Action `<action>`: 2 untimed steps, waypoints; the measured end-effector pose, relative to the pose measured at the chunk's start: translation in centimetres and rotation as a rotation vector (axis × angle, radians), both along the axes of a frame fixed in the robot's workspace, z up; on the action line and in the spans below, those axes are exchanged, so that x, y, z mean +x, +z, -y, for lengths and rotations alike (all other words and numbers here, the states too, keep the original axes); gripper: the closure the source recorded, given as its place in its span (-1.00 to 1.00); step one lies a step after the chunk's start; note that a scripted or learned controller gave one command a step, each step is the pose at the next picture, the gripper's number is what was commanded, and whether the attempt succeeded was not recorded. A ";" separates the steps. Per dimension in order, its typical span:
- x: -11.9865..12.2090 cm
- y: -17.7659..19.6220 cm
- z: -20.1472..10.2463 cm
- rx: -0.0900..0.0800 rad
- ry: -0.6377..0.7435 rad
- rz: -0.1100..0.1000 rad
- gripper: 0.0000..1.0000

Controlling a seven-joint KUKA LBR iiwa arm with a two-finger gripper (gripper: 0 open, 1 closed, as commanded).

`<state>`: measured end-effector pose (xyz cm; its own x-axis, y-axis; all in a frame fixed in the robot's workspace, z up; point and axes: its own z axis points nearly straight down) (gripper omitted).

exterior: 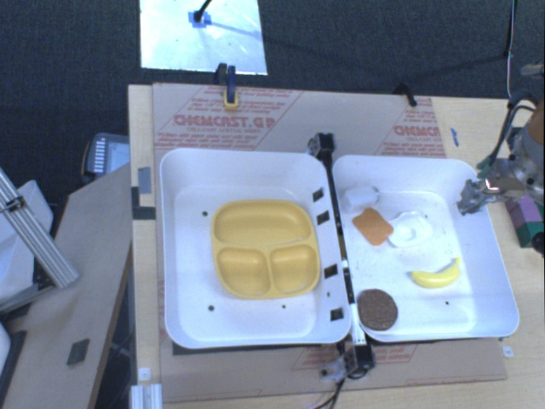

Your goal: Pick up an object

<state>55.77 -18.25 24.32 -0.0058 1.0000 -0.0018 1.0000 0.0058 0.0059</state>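
The right bin (pixel 477 313) holds a yellow banana (pixel 436 274), a brown round cookie-like disc (pixel 377 308), an orange flat slice (pixel 372 226), and two white pieces (pixel 410 229) (pixel 361 197). My gripper (pixel 473 196) hangs at the right bin's right rim, above and to the right of the banana, with nothing seen between its fingers. The arm reaches in from the right edge.
The left bin (pixel 183 228) holds a yellow three-compartment tray (pixel 264 247). A black divider with clips (pixel 334 245) runs between the bins. A yellow clamp (pixel 230 92) sits at the bench's far edge. A metal rail (pixel 34 237) lies to the left.
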 end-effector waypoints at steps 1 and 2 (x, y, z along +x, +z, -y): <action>0.9 -0.8 -4.5 0.003 0.003 -0.003 1.00; 2.5 -1.3 -10.1 0.004 0.004 -0.003 1.00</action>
<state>58.29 -8.19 23.06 -0.0102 0.9999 0.0020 0.9999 0.0102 0.0025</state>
